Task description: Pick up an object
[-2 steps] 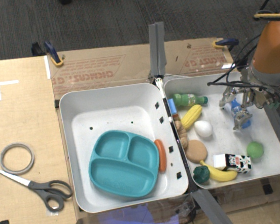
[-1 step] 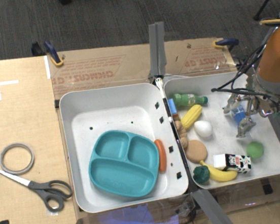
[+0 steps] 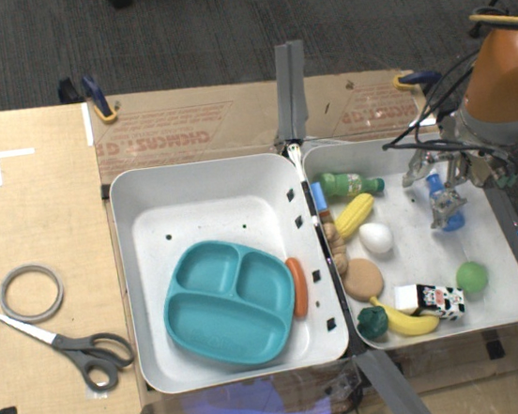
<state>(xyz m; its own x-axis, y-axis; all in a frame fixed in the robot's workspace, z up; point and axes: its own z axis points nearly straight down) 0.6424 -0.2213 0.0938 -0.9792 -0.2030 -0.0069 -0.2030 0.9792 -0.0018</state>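
Note:
My gripper (image 3: 444, 198) hangs over the right part of the right bin (image 3: 497, 217), low above its floor. A small blue piece (image 3: 451, 220) shows at its tip; I cannot tell whether it is held. To its left in the same bin lie a green bottle (image 3: 350, 183), a yellow corn cob (image 3: 353, 213), a white egg (image 3: 375, 238) and a brown round piece (image 3: 363, 279). Toward the front are a banana (image 3: 409, 322), a dark green item (image 3: 372, 322), a cow-patterned box (image 3: 439, 299) and a green ball (image 3: 472, 277).
The left bin (image 3: 145, 207) holds a teal divided plate (image 3: 229, 300) with an orange sausage-shaped piece (image 3: 298, 286) beside it. On the bench to the left lie scissors (image 3: 74, 349) and a tape roll (image 3: 31, 292). Cables (image 3: 427, 118) trail from the wrist.

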